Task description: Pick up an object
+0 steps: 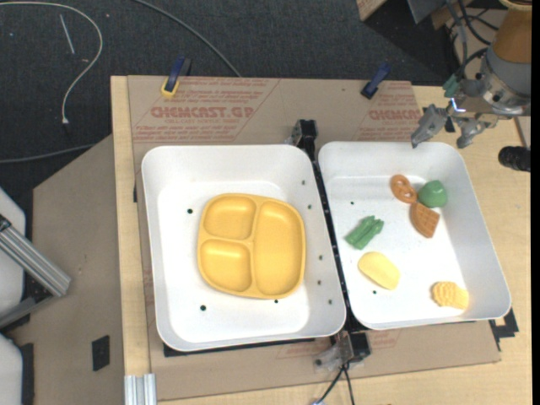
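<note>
We see the end effector (444, 128) above the right bin's (483, 226) far rim, fingers spread apart, holding nothing. In that bin lie a pretzel (403, 188), green round toy (433, 194), waffle (425, 220), green beans (364, 232), yellow pieces. The left bin (164, 226) holds a yellow divided plate (251, 245). Cardboard (202, 108) reads "CHEMCAST".

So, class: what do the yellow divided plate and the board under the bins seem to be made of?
Yellow divided plate: probably moulded plastic, judging by its even colour, soft sheen and rounded compartments. Board: looks like cardboard, matte brown with printed red lettering, held by blue clamps.
</note>
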Action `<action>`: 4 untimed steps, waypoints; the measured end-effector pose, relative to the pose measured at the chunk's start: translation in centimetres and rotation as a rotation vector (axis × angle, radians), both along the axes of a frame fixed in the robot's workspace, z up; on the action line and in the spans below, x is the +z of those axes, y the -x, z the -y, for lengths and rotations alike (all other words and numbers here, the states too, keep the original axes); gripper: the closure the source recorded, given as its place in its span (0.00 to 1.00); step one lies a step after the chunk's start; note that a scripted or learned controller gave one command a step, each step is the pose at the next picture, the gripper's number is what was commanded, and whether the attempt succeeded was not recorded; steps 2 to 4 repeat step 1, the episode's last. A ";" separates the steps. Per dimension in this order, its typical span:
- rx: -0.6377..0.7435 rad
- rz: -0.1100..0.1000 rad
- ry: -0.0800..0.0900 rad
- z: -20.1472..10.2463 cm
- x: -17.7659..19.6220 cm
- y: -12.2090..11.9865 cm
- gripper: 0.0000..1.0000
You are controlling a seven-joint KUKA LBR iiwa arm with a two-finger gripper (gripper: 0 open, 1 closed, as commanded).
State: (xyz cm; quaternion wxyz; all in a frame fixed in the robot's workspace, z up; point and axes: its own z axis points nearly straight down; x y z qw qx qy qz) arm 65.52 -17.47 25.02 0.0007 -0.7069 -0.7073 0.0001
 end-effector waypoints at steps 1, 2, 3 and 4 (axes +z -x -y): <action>0.001 -0.004 -0.001 -0.6 -4.4 -0.3 0.00; 0.001 -0.004 -0.001 -0.6 -4.4 -0.3 0.00; 0.001 -0.004 -0.001 -0.6 -4.4 -0.3 0.00; 0.001 -0.004 -0.001 -0.6 -4.4 -0.3 0.00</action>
